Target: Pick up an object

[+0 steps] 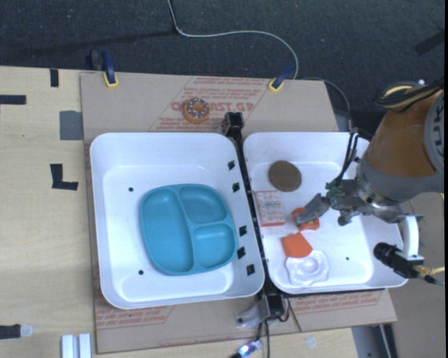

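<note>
Gripper down mid right bin, fingers pinching a small orange piece — likely the pick target. Orange block and white lump sit toward the front edge — brown disc toward the back.

Divided teal plastic tray in the left white bin, right white bin beside it holding brown round disc, orange block nearer, white fried-egg toy nearest, sprinkled doughnut behind the tray's bin.
</note>
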`<state>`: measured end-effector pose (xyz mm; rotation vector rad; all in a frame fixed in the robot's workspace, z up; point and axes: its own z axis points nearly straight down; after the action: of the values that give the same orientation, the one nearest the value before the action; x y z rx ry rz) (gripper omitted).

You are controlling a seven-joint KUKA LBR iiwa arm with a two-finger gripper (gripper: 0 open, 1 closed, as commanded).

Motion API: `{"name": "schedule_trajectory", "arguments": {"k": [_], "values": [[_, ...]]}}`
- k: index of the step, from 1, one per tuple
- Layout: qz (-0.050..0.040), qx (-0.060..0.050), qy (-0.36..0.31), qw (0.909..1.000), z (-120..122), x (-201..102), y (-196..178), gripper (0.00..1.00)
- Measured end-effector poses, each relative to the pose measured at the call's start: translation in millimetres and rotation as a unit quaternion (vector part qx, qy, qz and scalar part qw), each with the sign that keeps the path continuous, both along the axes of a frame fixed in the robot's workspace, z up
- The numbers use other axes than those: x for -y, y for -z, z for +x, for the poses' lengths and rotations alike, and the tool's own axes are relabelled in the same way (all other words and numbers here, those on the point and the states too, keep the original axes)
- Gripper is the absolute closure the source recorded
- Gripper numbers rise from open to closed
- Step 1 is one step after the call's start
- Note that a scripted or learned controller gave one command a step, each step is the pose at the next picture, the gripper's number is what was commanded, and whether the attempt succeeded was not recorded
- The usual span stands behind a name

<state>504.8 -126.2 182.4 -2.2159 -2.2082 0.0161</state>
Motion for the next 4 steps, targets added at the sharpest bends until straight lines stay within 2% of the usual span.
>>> {"name": "schedule_trajectory", "arguments": {"k": [1,2,3,4], "values": [[-0.0008,0.007,-0.002,1.0,3.2,-0.6,-7.2,0.0],[-0.0007,0.005,-0.002,1.0,2.0,2.8,36.9,0.0],[-0.0012,0.007,-0.002,1.0,-4.5,2.1,99.1,0.0],[-0.0009,0.008,-0.002,1.0,-4.0,1.8,97.0,0.0]]}}
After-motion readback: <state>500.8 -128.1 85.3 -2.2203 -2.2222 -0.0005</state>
